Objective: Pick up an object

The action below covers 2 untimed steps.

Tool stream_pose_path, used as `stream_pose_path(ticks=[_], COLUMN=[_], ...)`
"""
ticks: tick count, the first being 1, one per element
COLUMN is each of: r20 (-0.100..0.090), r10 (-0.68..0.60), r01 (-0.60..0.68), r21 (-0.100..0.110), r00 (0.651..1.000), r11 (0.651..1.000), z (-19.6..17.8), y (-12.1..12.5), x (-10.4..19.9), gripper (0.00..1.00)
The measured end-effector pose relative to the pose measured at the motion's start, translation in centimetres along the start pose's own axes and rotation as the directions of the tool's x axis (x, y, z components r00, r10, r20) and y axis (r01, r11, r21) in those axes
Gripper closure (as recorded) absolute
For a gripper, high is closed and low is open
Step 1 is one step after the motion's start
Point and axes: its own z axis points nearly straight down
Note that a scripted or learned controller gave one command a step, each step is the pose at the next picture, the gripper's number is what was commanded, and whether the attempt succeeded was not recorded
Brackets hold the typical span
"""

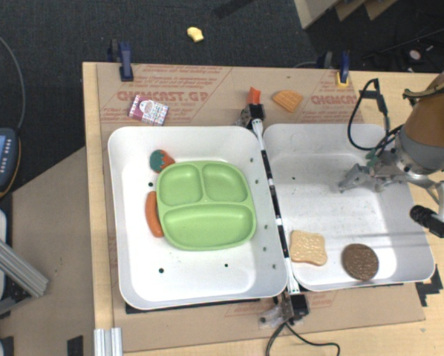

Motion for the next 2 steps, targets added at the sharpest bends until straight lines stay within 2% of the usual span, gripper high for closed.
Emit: stream_pose_path(ticks=[1,2], r20=[0.0,0.006], r10=[-0.003,0.005], r01=[0.003,-0.005], r21=[0.001,0.006], r00=[1.0,1.0], r11=[1.0,1.0], z=[0.2,0.1], y=[5.6,-2.6], x=[0.1,0.4], gripper=[0.0,0.0])
